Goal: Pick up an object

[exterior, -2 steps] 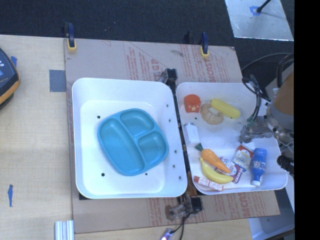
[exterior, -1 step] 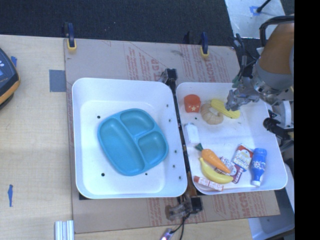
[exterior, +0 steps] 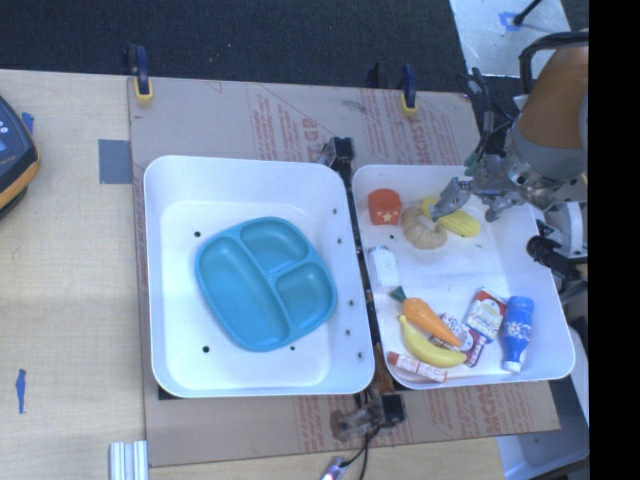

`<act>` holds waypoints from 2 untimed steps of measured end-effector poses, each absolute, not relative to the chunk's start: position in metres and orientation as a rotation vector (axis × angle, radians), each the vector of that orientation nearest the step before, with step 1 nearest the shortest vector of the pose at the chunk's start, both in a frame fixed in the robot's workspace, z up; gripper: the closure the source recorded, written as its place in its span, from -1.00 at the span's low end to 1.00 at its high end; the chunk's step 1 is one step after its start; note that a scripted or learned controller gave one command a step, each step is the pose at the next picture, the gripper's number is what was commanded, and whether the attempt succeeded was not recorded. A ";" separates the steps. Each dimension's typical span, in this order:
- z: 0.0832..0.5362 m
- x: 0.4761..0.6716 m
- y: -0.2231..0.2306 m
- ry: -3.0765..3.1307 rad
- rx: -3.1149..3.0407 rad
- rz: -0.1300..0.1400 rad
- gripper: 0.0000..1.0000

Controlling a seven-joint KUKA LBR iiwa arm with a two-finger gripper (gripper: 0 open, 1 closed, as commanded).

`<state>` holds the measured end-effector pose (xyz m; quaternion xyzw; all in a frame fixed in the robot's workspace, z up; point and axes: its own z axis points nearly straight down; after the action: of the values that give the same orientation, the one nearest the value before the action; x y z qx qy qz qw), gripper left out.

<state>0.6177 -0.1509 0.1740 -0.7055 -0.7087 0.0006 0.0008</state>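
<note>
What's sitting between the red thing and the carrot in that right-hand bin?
A small white object lies between the red item and the carrot, seen in the camera view.

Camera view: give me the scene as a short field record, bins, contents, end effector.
left bin: holds a blue divided plate
right bin: red cup, corn cob, tan pastry, carrot, banana, blue bottle, snack packets
end effector: low over the right bin's far end, at the corn cob
grasp: cannot tell
</note>
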 end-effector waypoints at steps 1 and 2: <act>0.167 0.648 -0.125 -2.226 -2.215 0.001 -1.00; 0.111 0.641 -0.190 -2.222 -2.217 0.004 -1.00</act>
<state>0.6411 -0.1903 0.1106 -0.7063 -0.7079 0.0014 0.0012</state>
